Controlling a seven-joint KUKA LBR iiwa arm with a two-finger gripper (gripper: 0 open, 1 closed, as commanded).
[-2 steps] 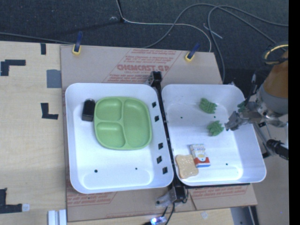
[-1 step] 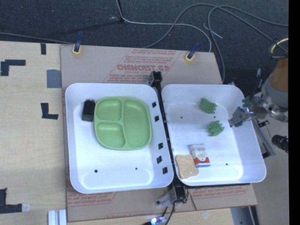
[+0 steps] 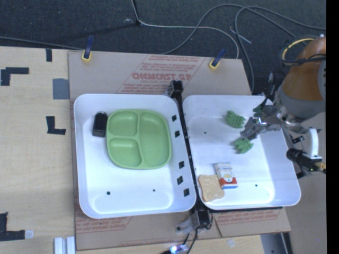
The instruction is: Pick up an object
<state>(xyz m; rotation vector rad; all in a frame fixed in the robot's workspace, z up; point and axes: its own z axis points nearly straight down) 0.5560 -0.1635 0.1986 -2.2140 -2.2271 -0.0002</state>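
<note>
Green toy pieces are lying in the right bin (image 3: 275,194), toward its far right side: one green piece (image 3: 233,119) nearer the back wall, a second green piece (image 3: 243,145) just below and a little right of it. The gripper (image 3: 253,129) is being held low between the two, reaching in from the right; the orange-banded arm (image 3: 304,78) is leaning over the bin's right rim. Whether the gripper is released or clenched cannot be told; the tip is dark and small against the white floor. No object is seen lifted, so no grasp is being claimed.

Nearer the front of the same bin, a small red-and-white packet (image 3: 225,174) and a tan biscuit-like piece (image 3: 211,187) are lying just beside each other, well apart from the gripper.

In the left bin (image 3: 85,189), a green divided plate (image 3: 139,139) is resting flat, with a dark block (image 3: 99,124) touching its left edge.

Judgement: the lower green piece is likely being targeted, being closest to the tip. Its irregular shape may be slipping aside rather than being caught.
</note>
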